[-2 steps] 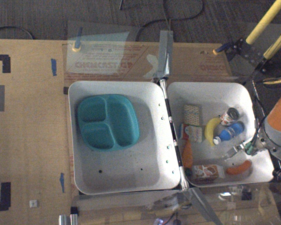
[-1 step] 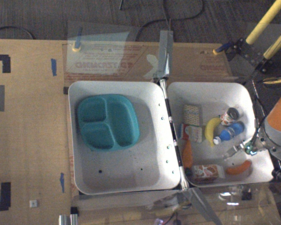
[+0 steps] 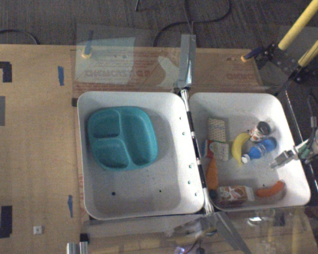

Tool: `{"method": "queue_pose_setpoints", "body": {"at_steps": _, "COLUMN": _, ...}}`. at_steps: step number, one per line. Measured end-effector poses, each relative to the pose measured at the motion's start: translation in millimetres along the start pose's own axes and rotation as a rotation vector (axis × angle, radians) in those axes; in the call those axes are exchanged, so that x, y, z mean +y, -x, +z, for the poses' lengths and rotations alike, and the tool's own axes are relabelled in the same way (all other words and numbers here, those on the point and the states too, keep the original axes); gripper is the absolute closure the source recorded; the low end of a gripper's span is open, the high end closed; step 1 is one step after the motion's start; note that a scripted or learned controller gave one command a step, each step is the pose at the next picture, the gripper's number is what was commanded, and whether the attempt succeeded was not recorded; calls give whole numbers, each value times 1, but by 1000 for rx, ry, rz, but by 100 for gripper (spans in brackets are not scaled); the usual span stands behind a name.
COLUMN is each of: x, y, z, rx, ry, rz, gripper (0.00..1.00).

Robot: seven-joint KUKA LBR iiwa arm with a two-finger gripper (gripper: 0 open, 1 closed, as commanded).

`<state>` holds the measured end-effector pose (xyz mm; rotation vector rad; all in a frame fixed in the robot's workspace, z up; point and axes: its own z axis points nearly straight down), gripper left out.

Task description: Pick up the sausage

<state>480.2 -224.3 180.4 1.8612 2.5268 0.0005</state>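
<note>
Camera view: sausage (image 3: pixel 270 189) below-left of tool (image 3: pixel 284 158)

Gripper (image 3: pixel 282 160) at far right of view, low, reaching leftward; pale finger tip juts left and slightly down. Wrist hardware behind it, toward right edge.

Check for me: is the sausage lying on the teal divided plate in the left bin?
No, the sausage lies on the floor of the right bin near its front right corner, while the teal plate sits in the left bin.
</note>
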Motion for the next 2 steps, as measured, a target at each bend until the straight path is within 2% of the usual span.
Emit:
{"method": "queue_pose_setpoints", "body": {"at_steps": 1, "x": 1, "y": -2, "z": 85, "rx": 1, "ry": 1, "rz": -58, "gripper": 0}}
{"method": "queue_pose_setpoints", "body": {"at_steps": 2, "x": 3, "y": -3, "z": 92, "rx": 3, "ry": 3, "rz": -62, "gripper": 0}}
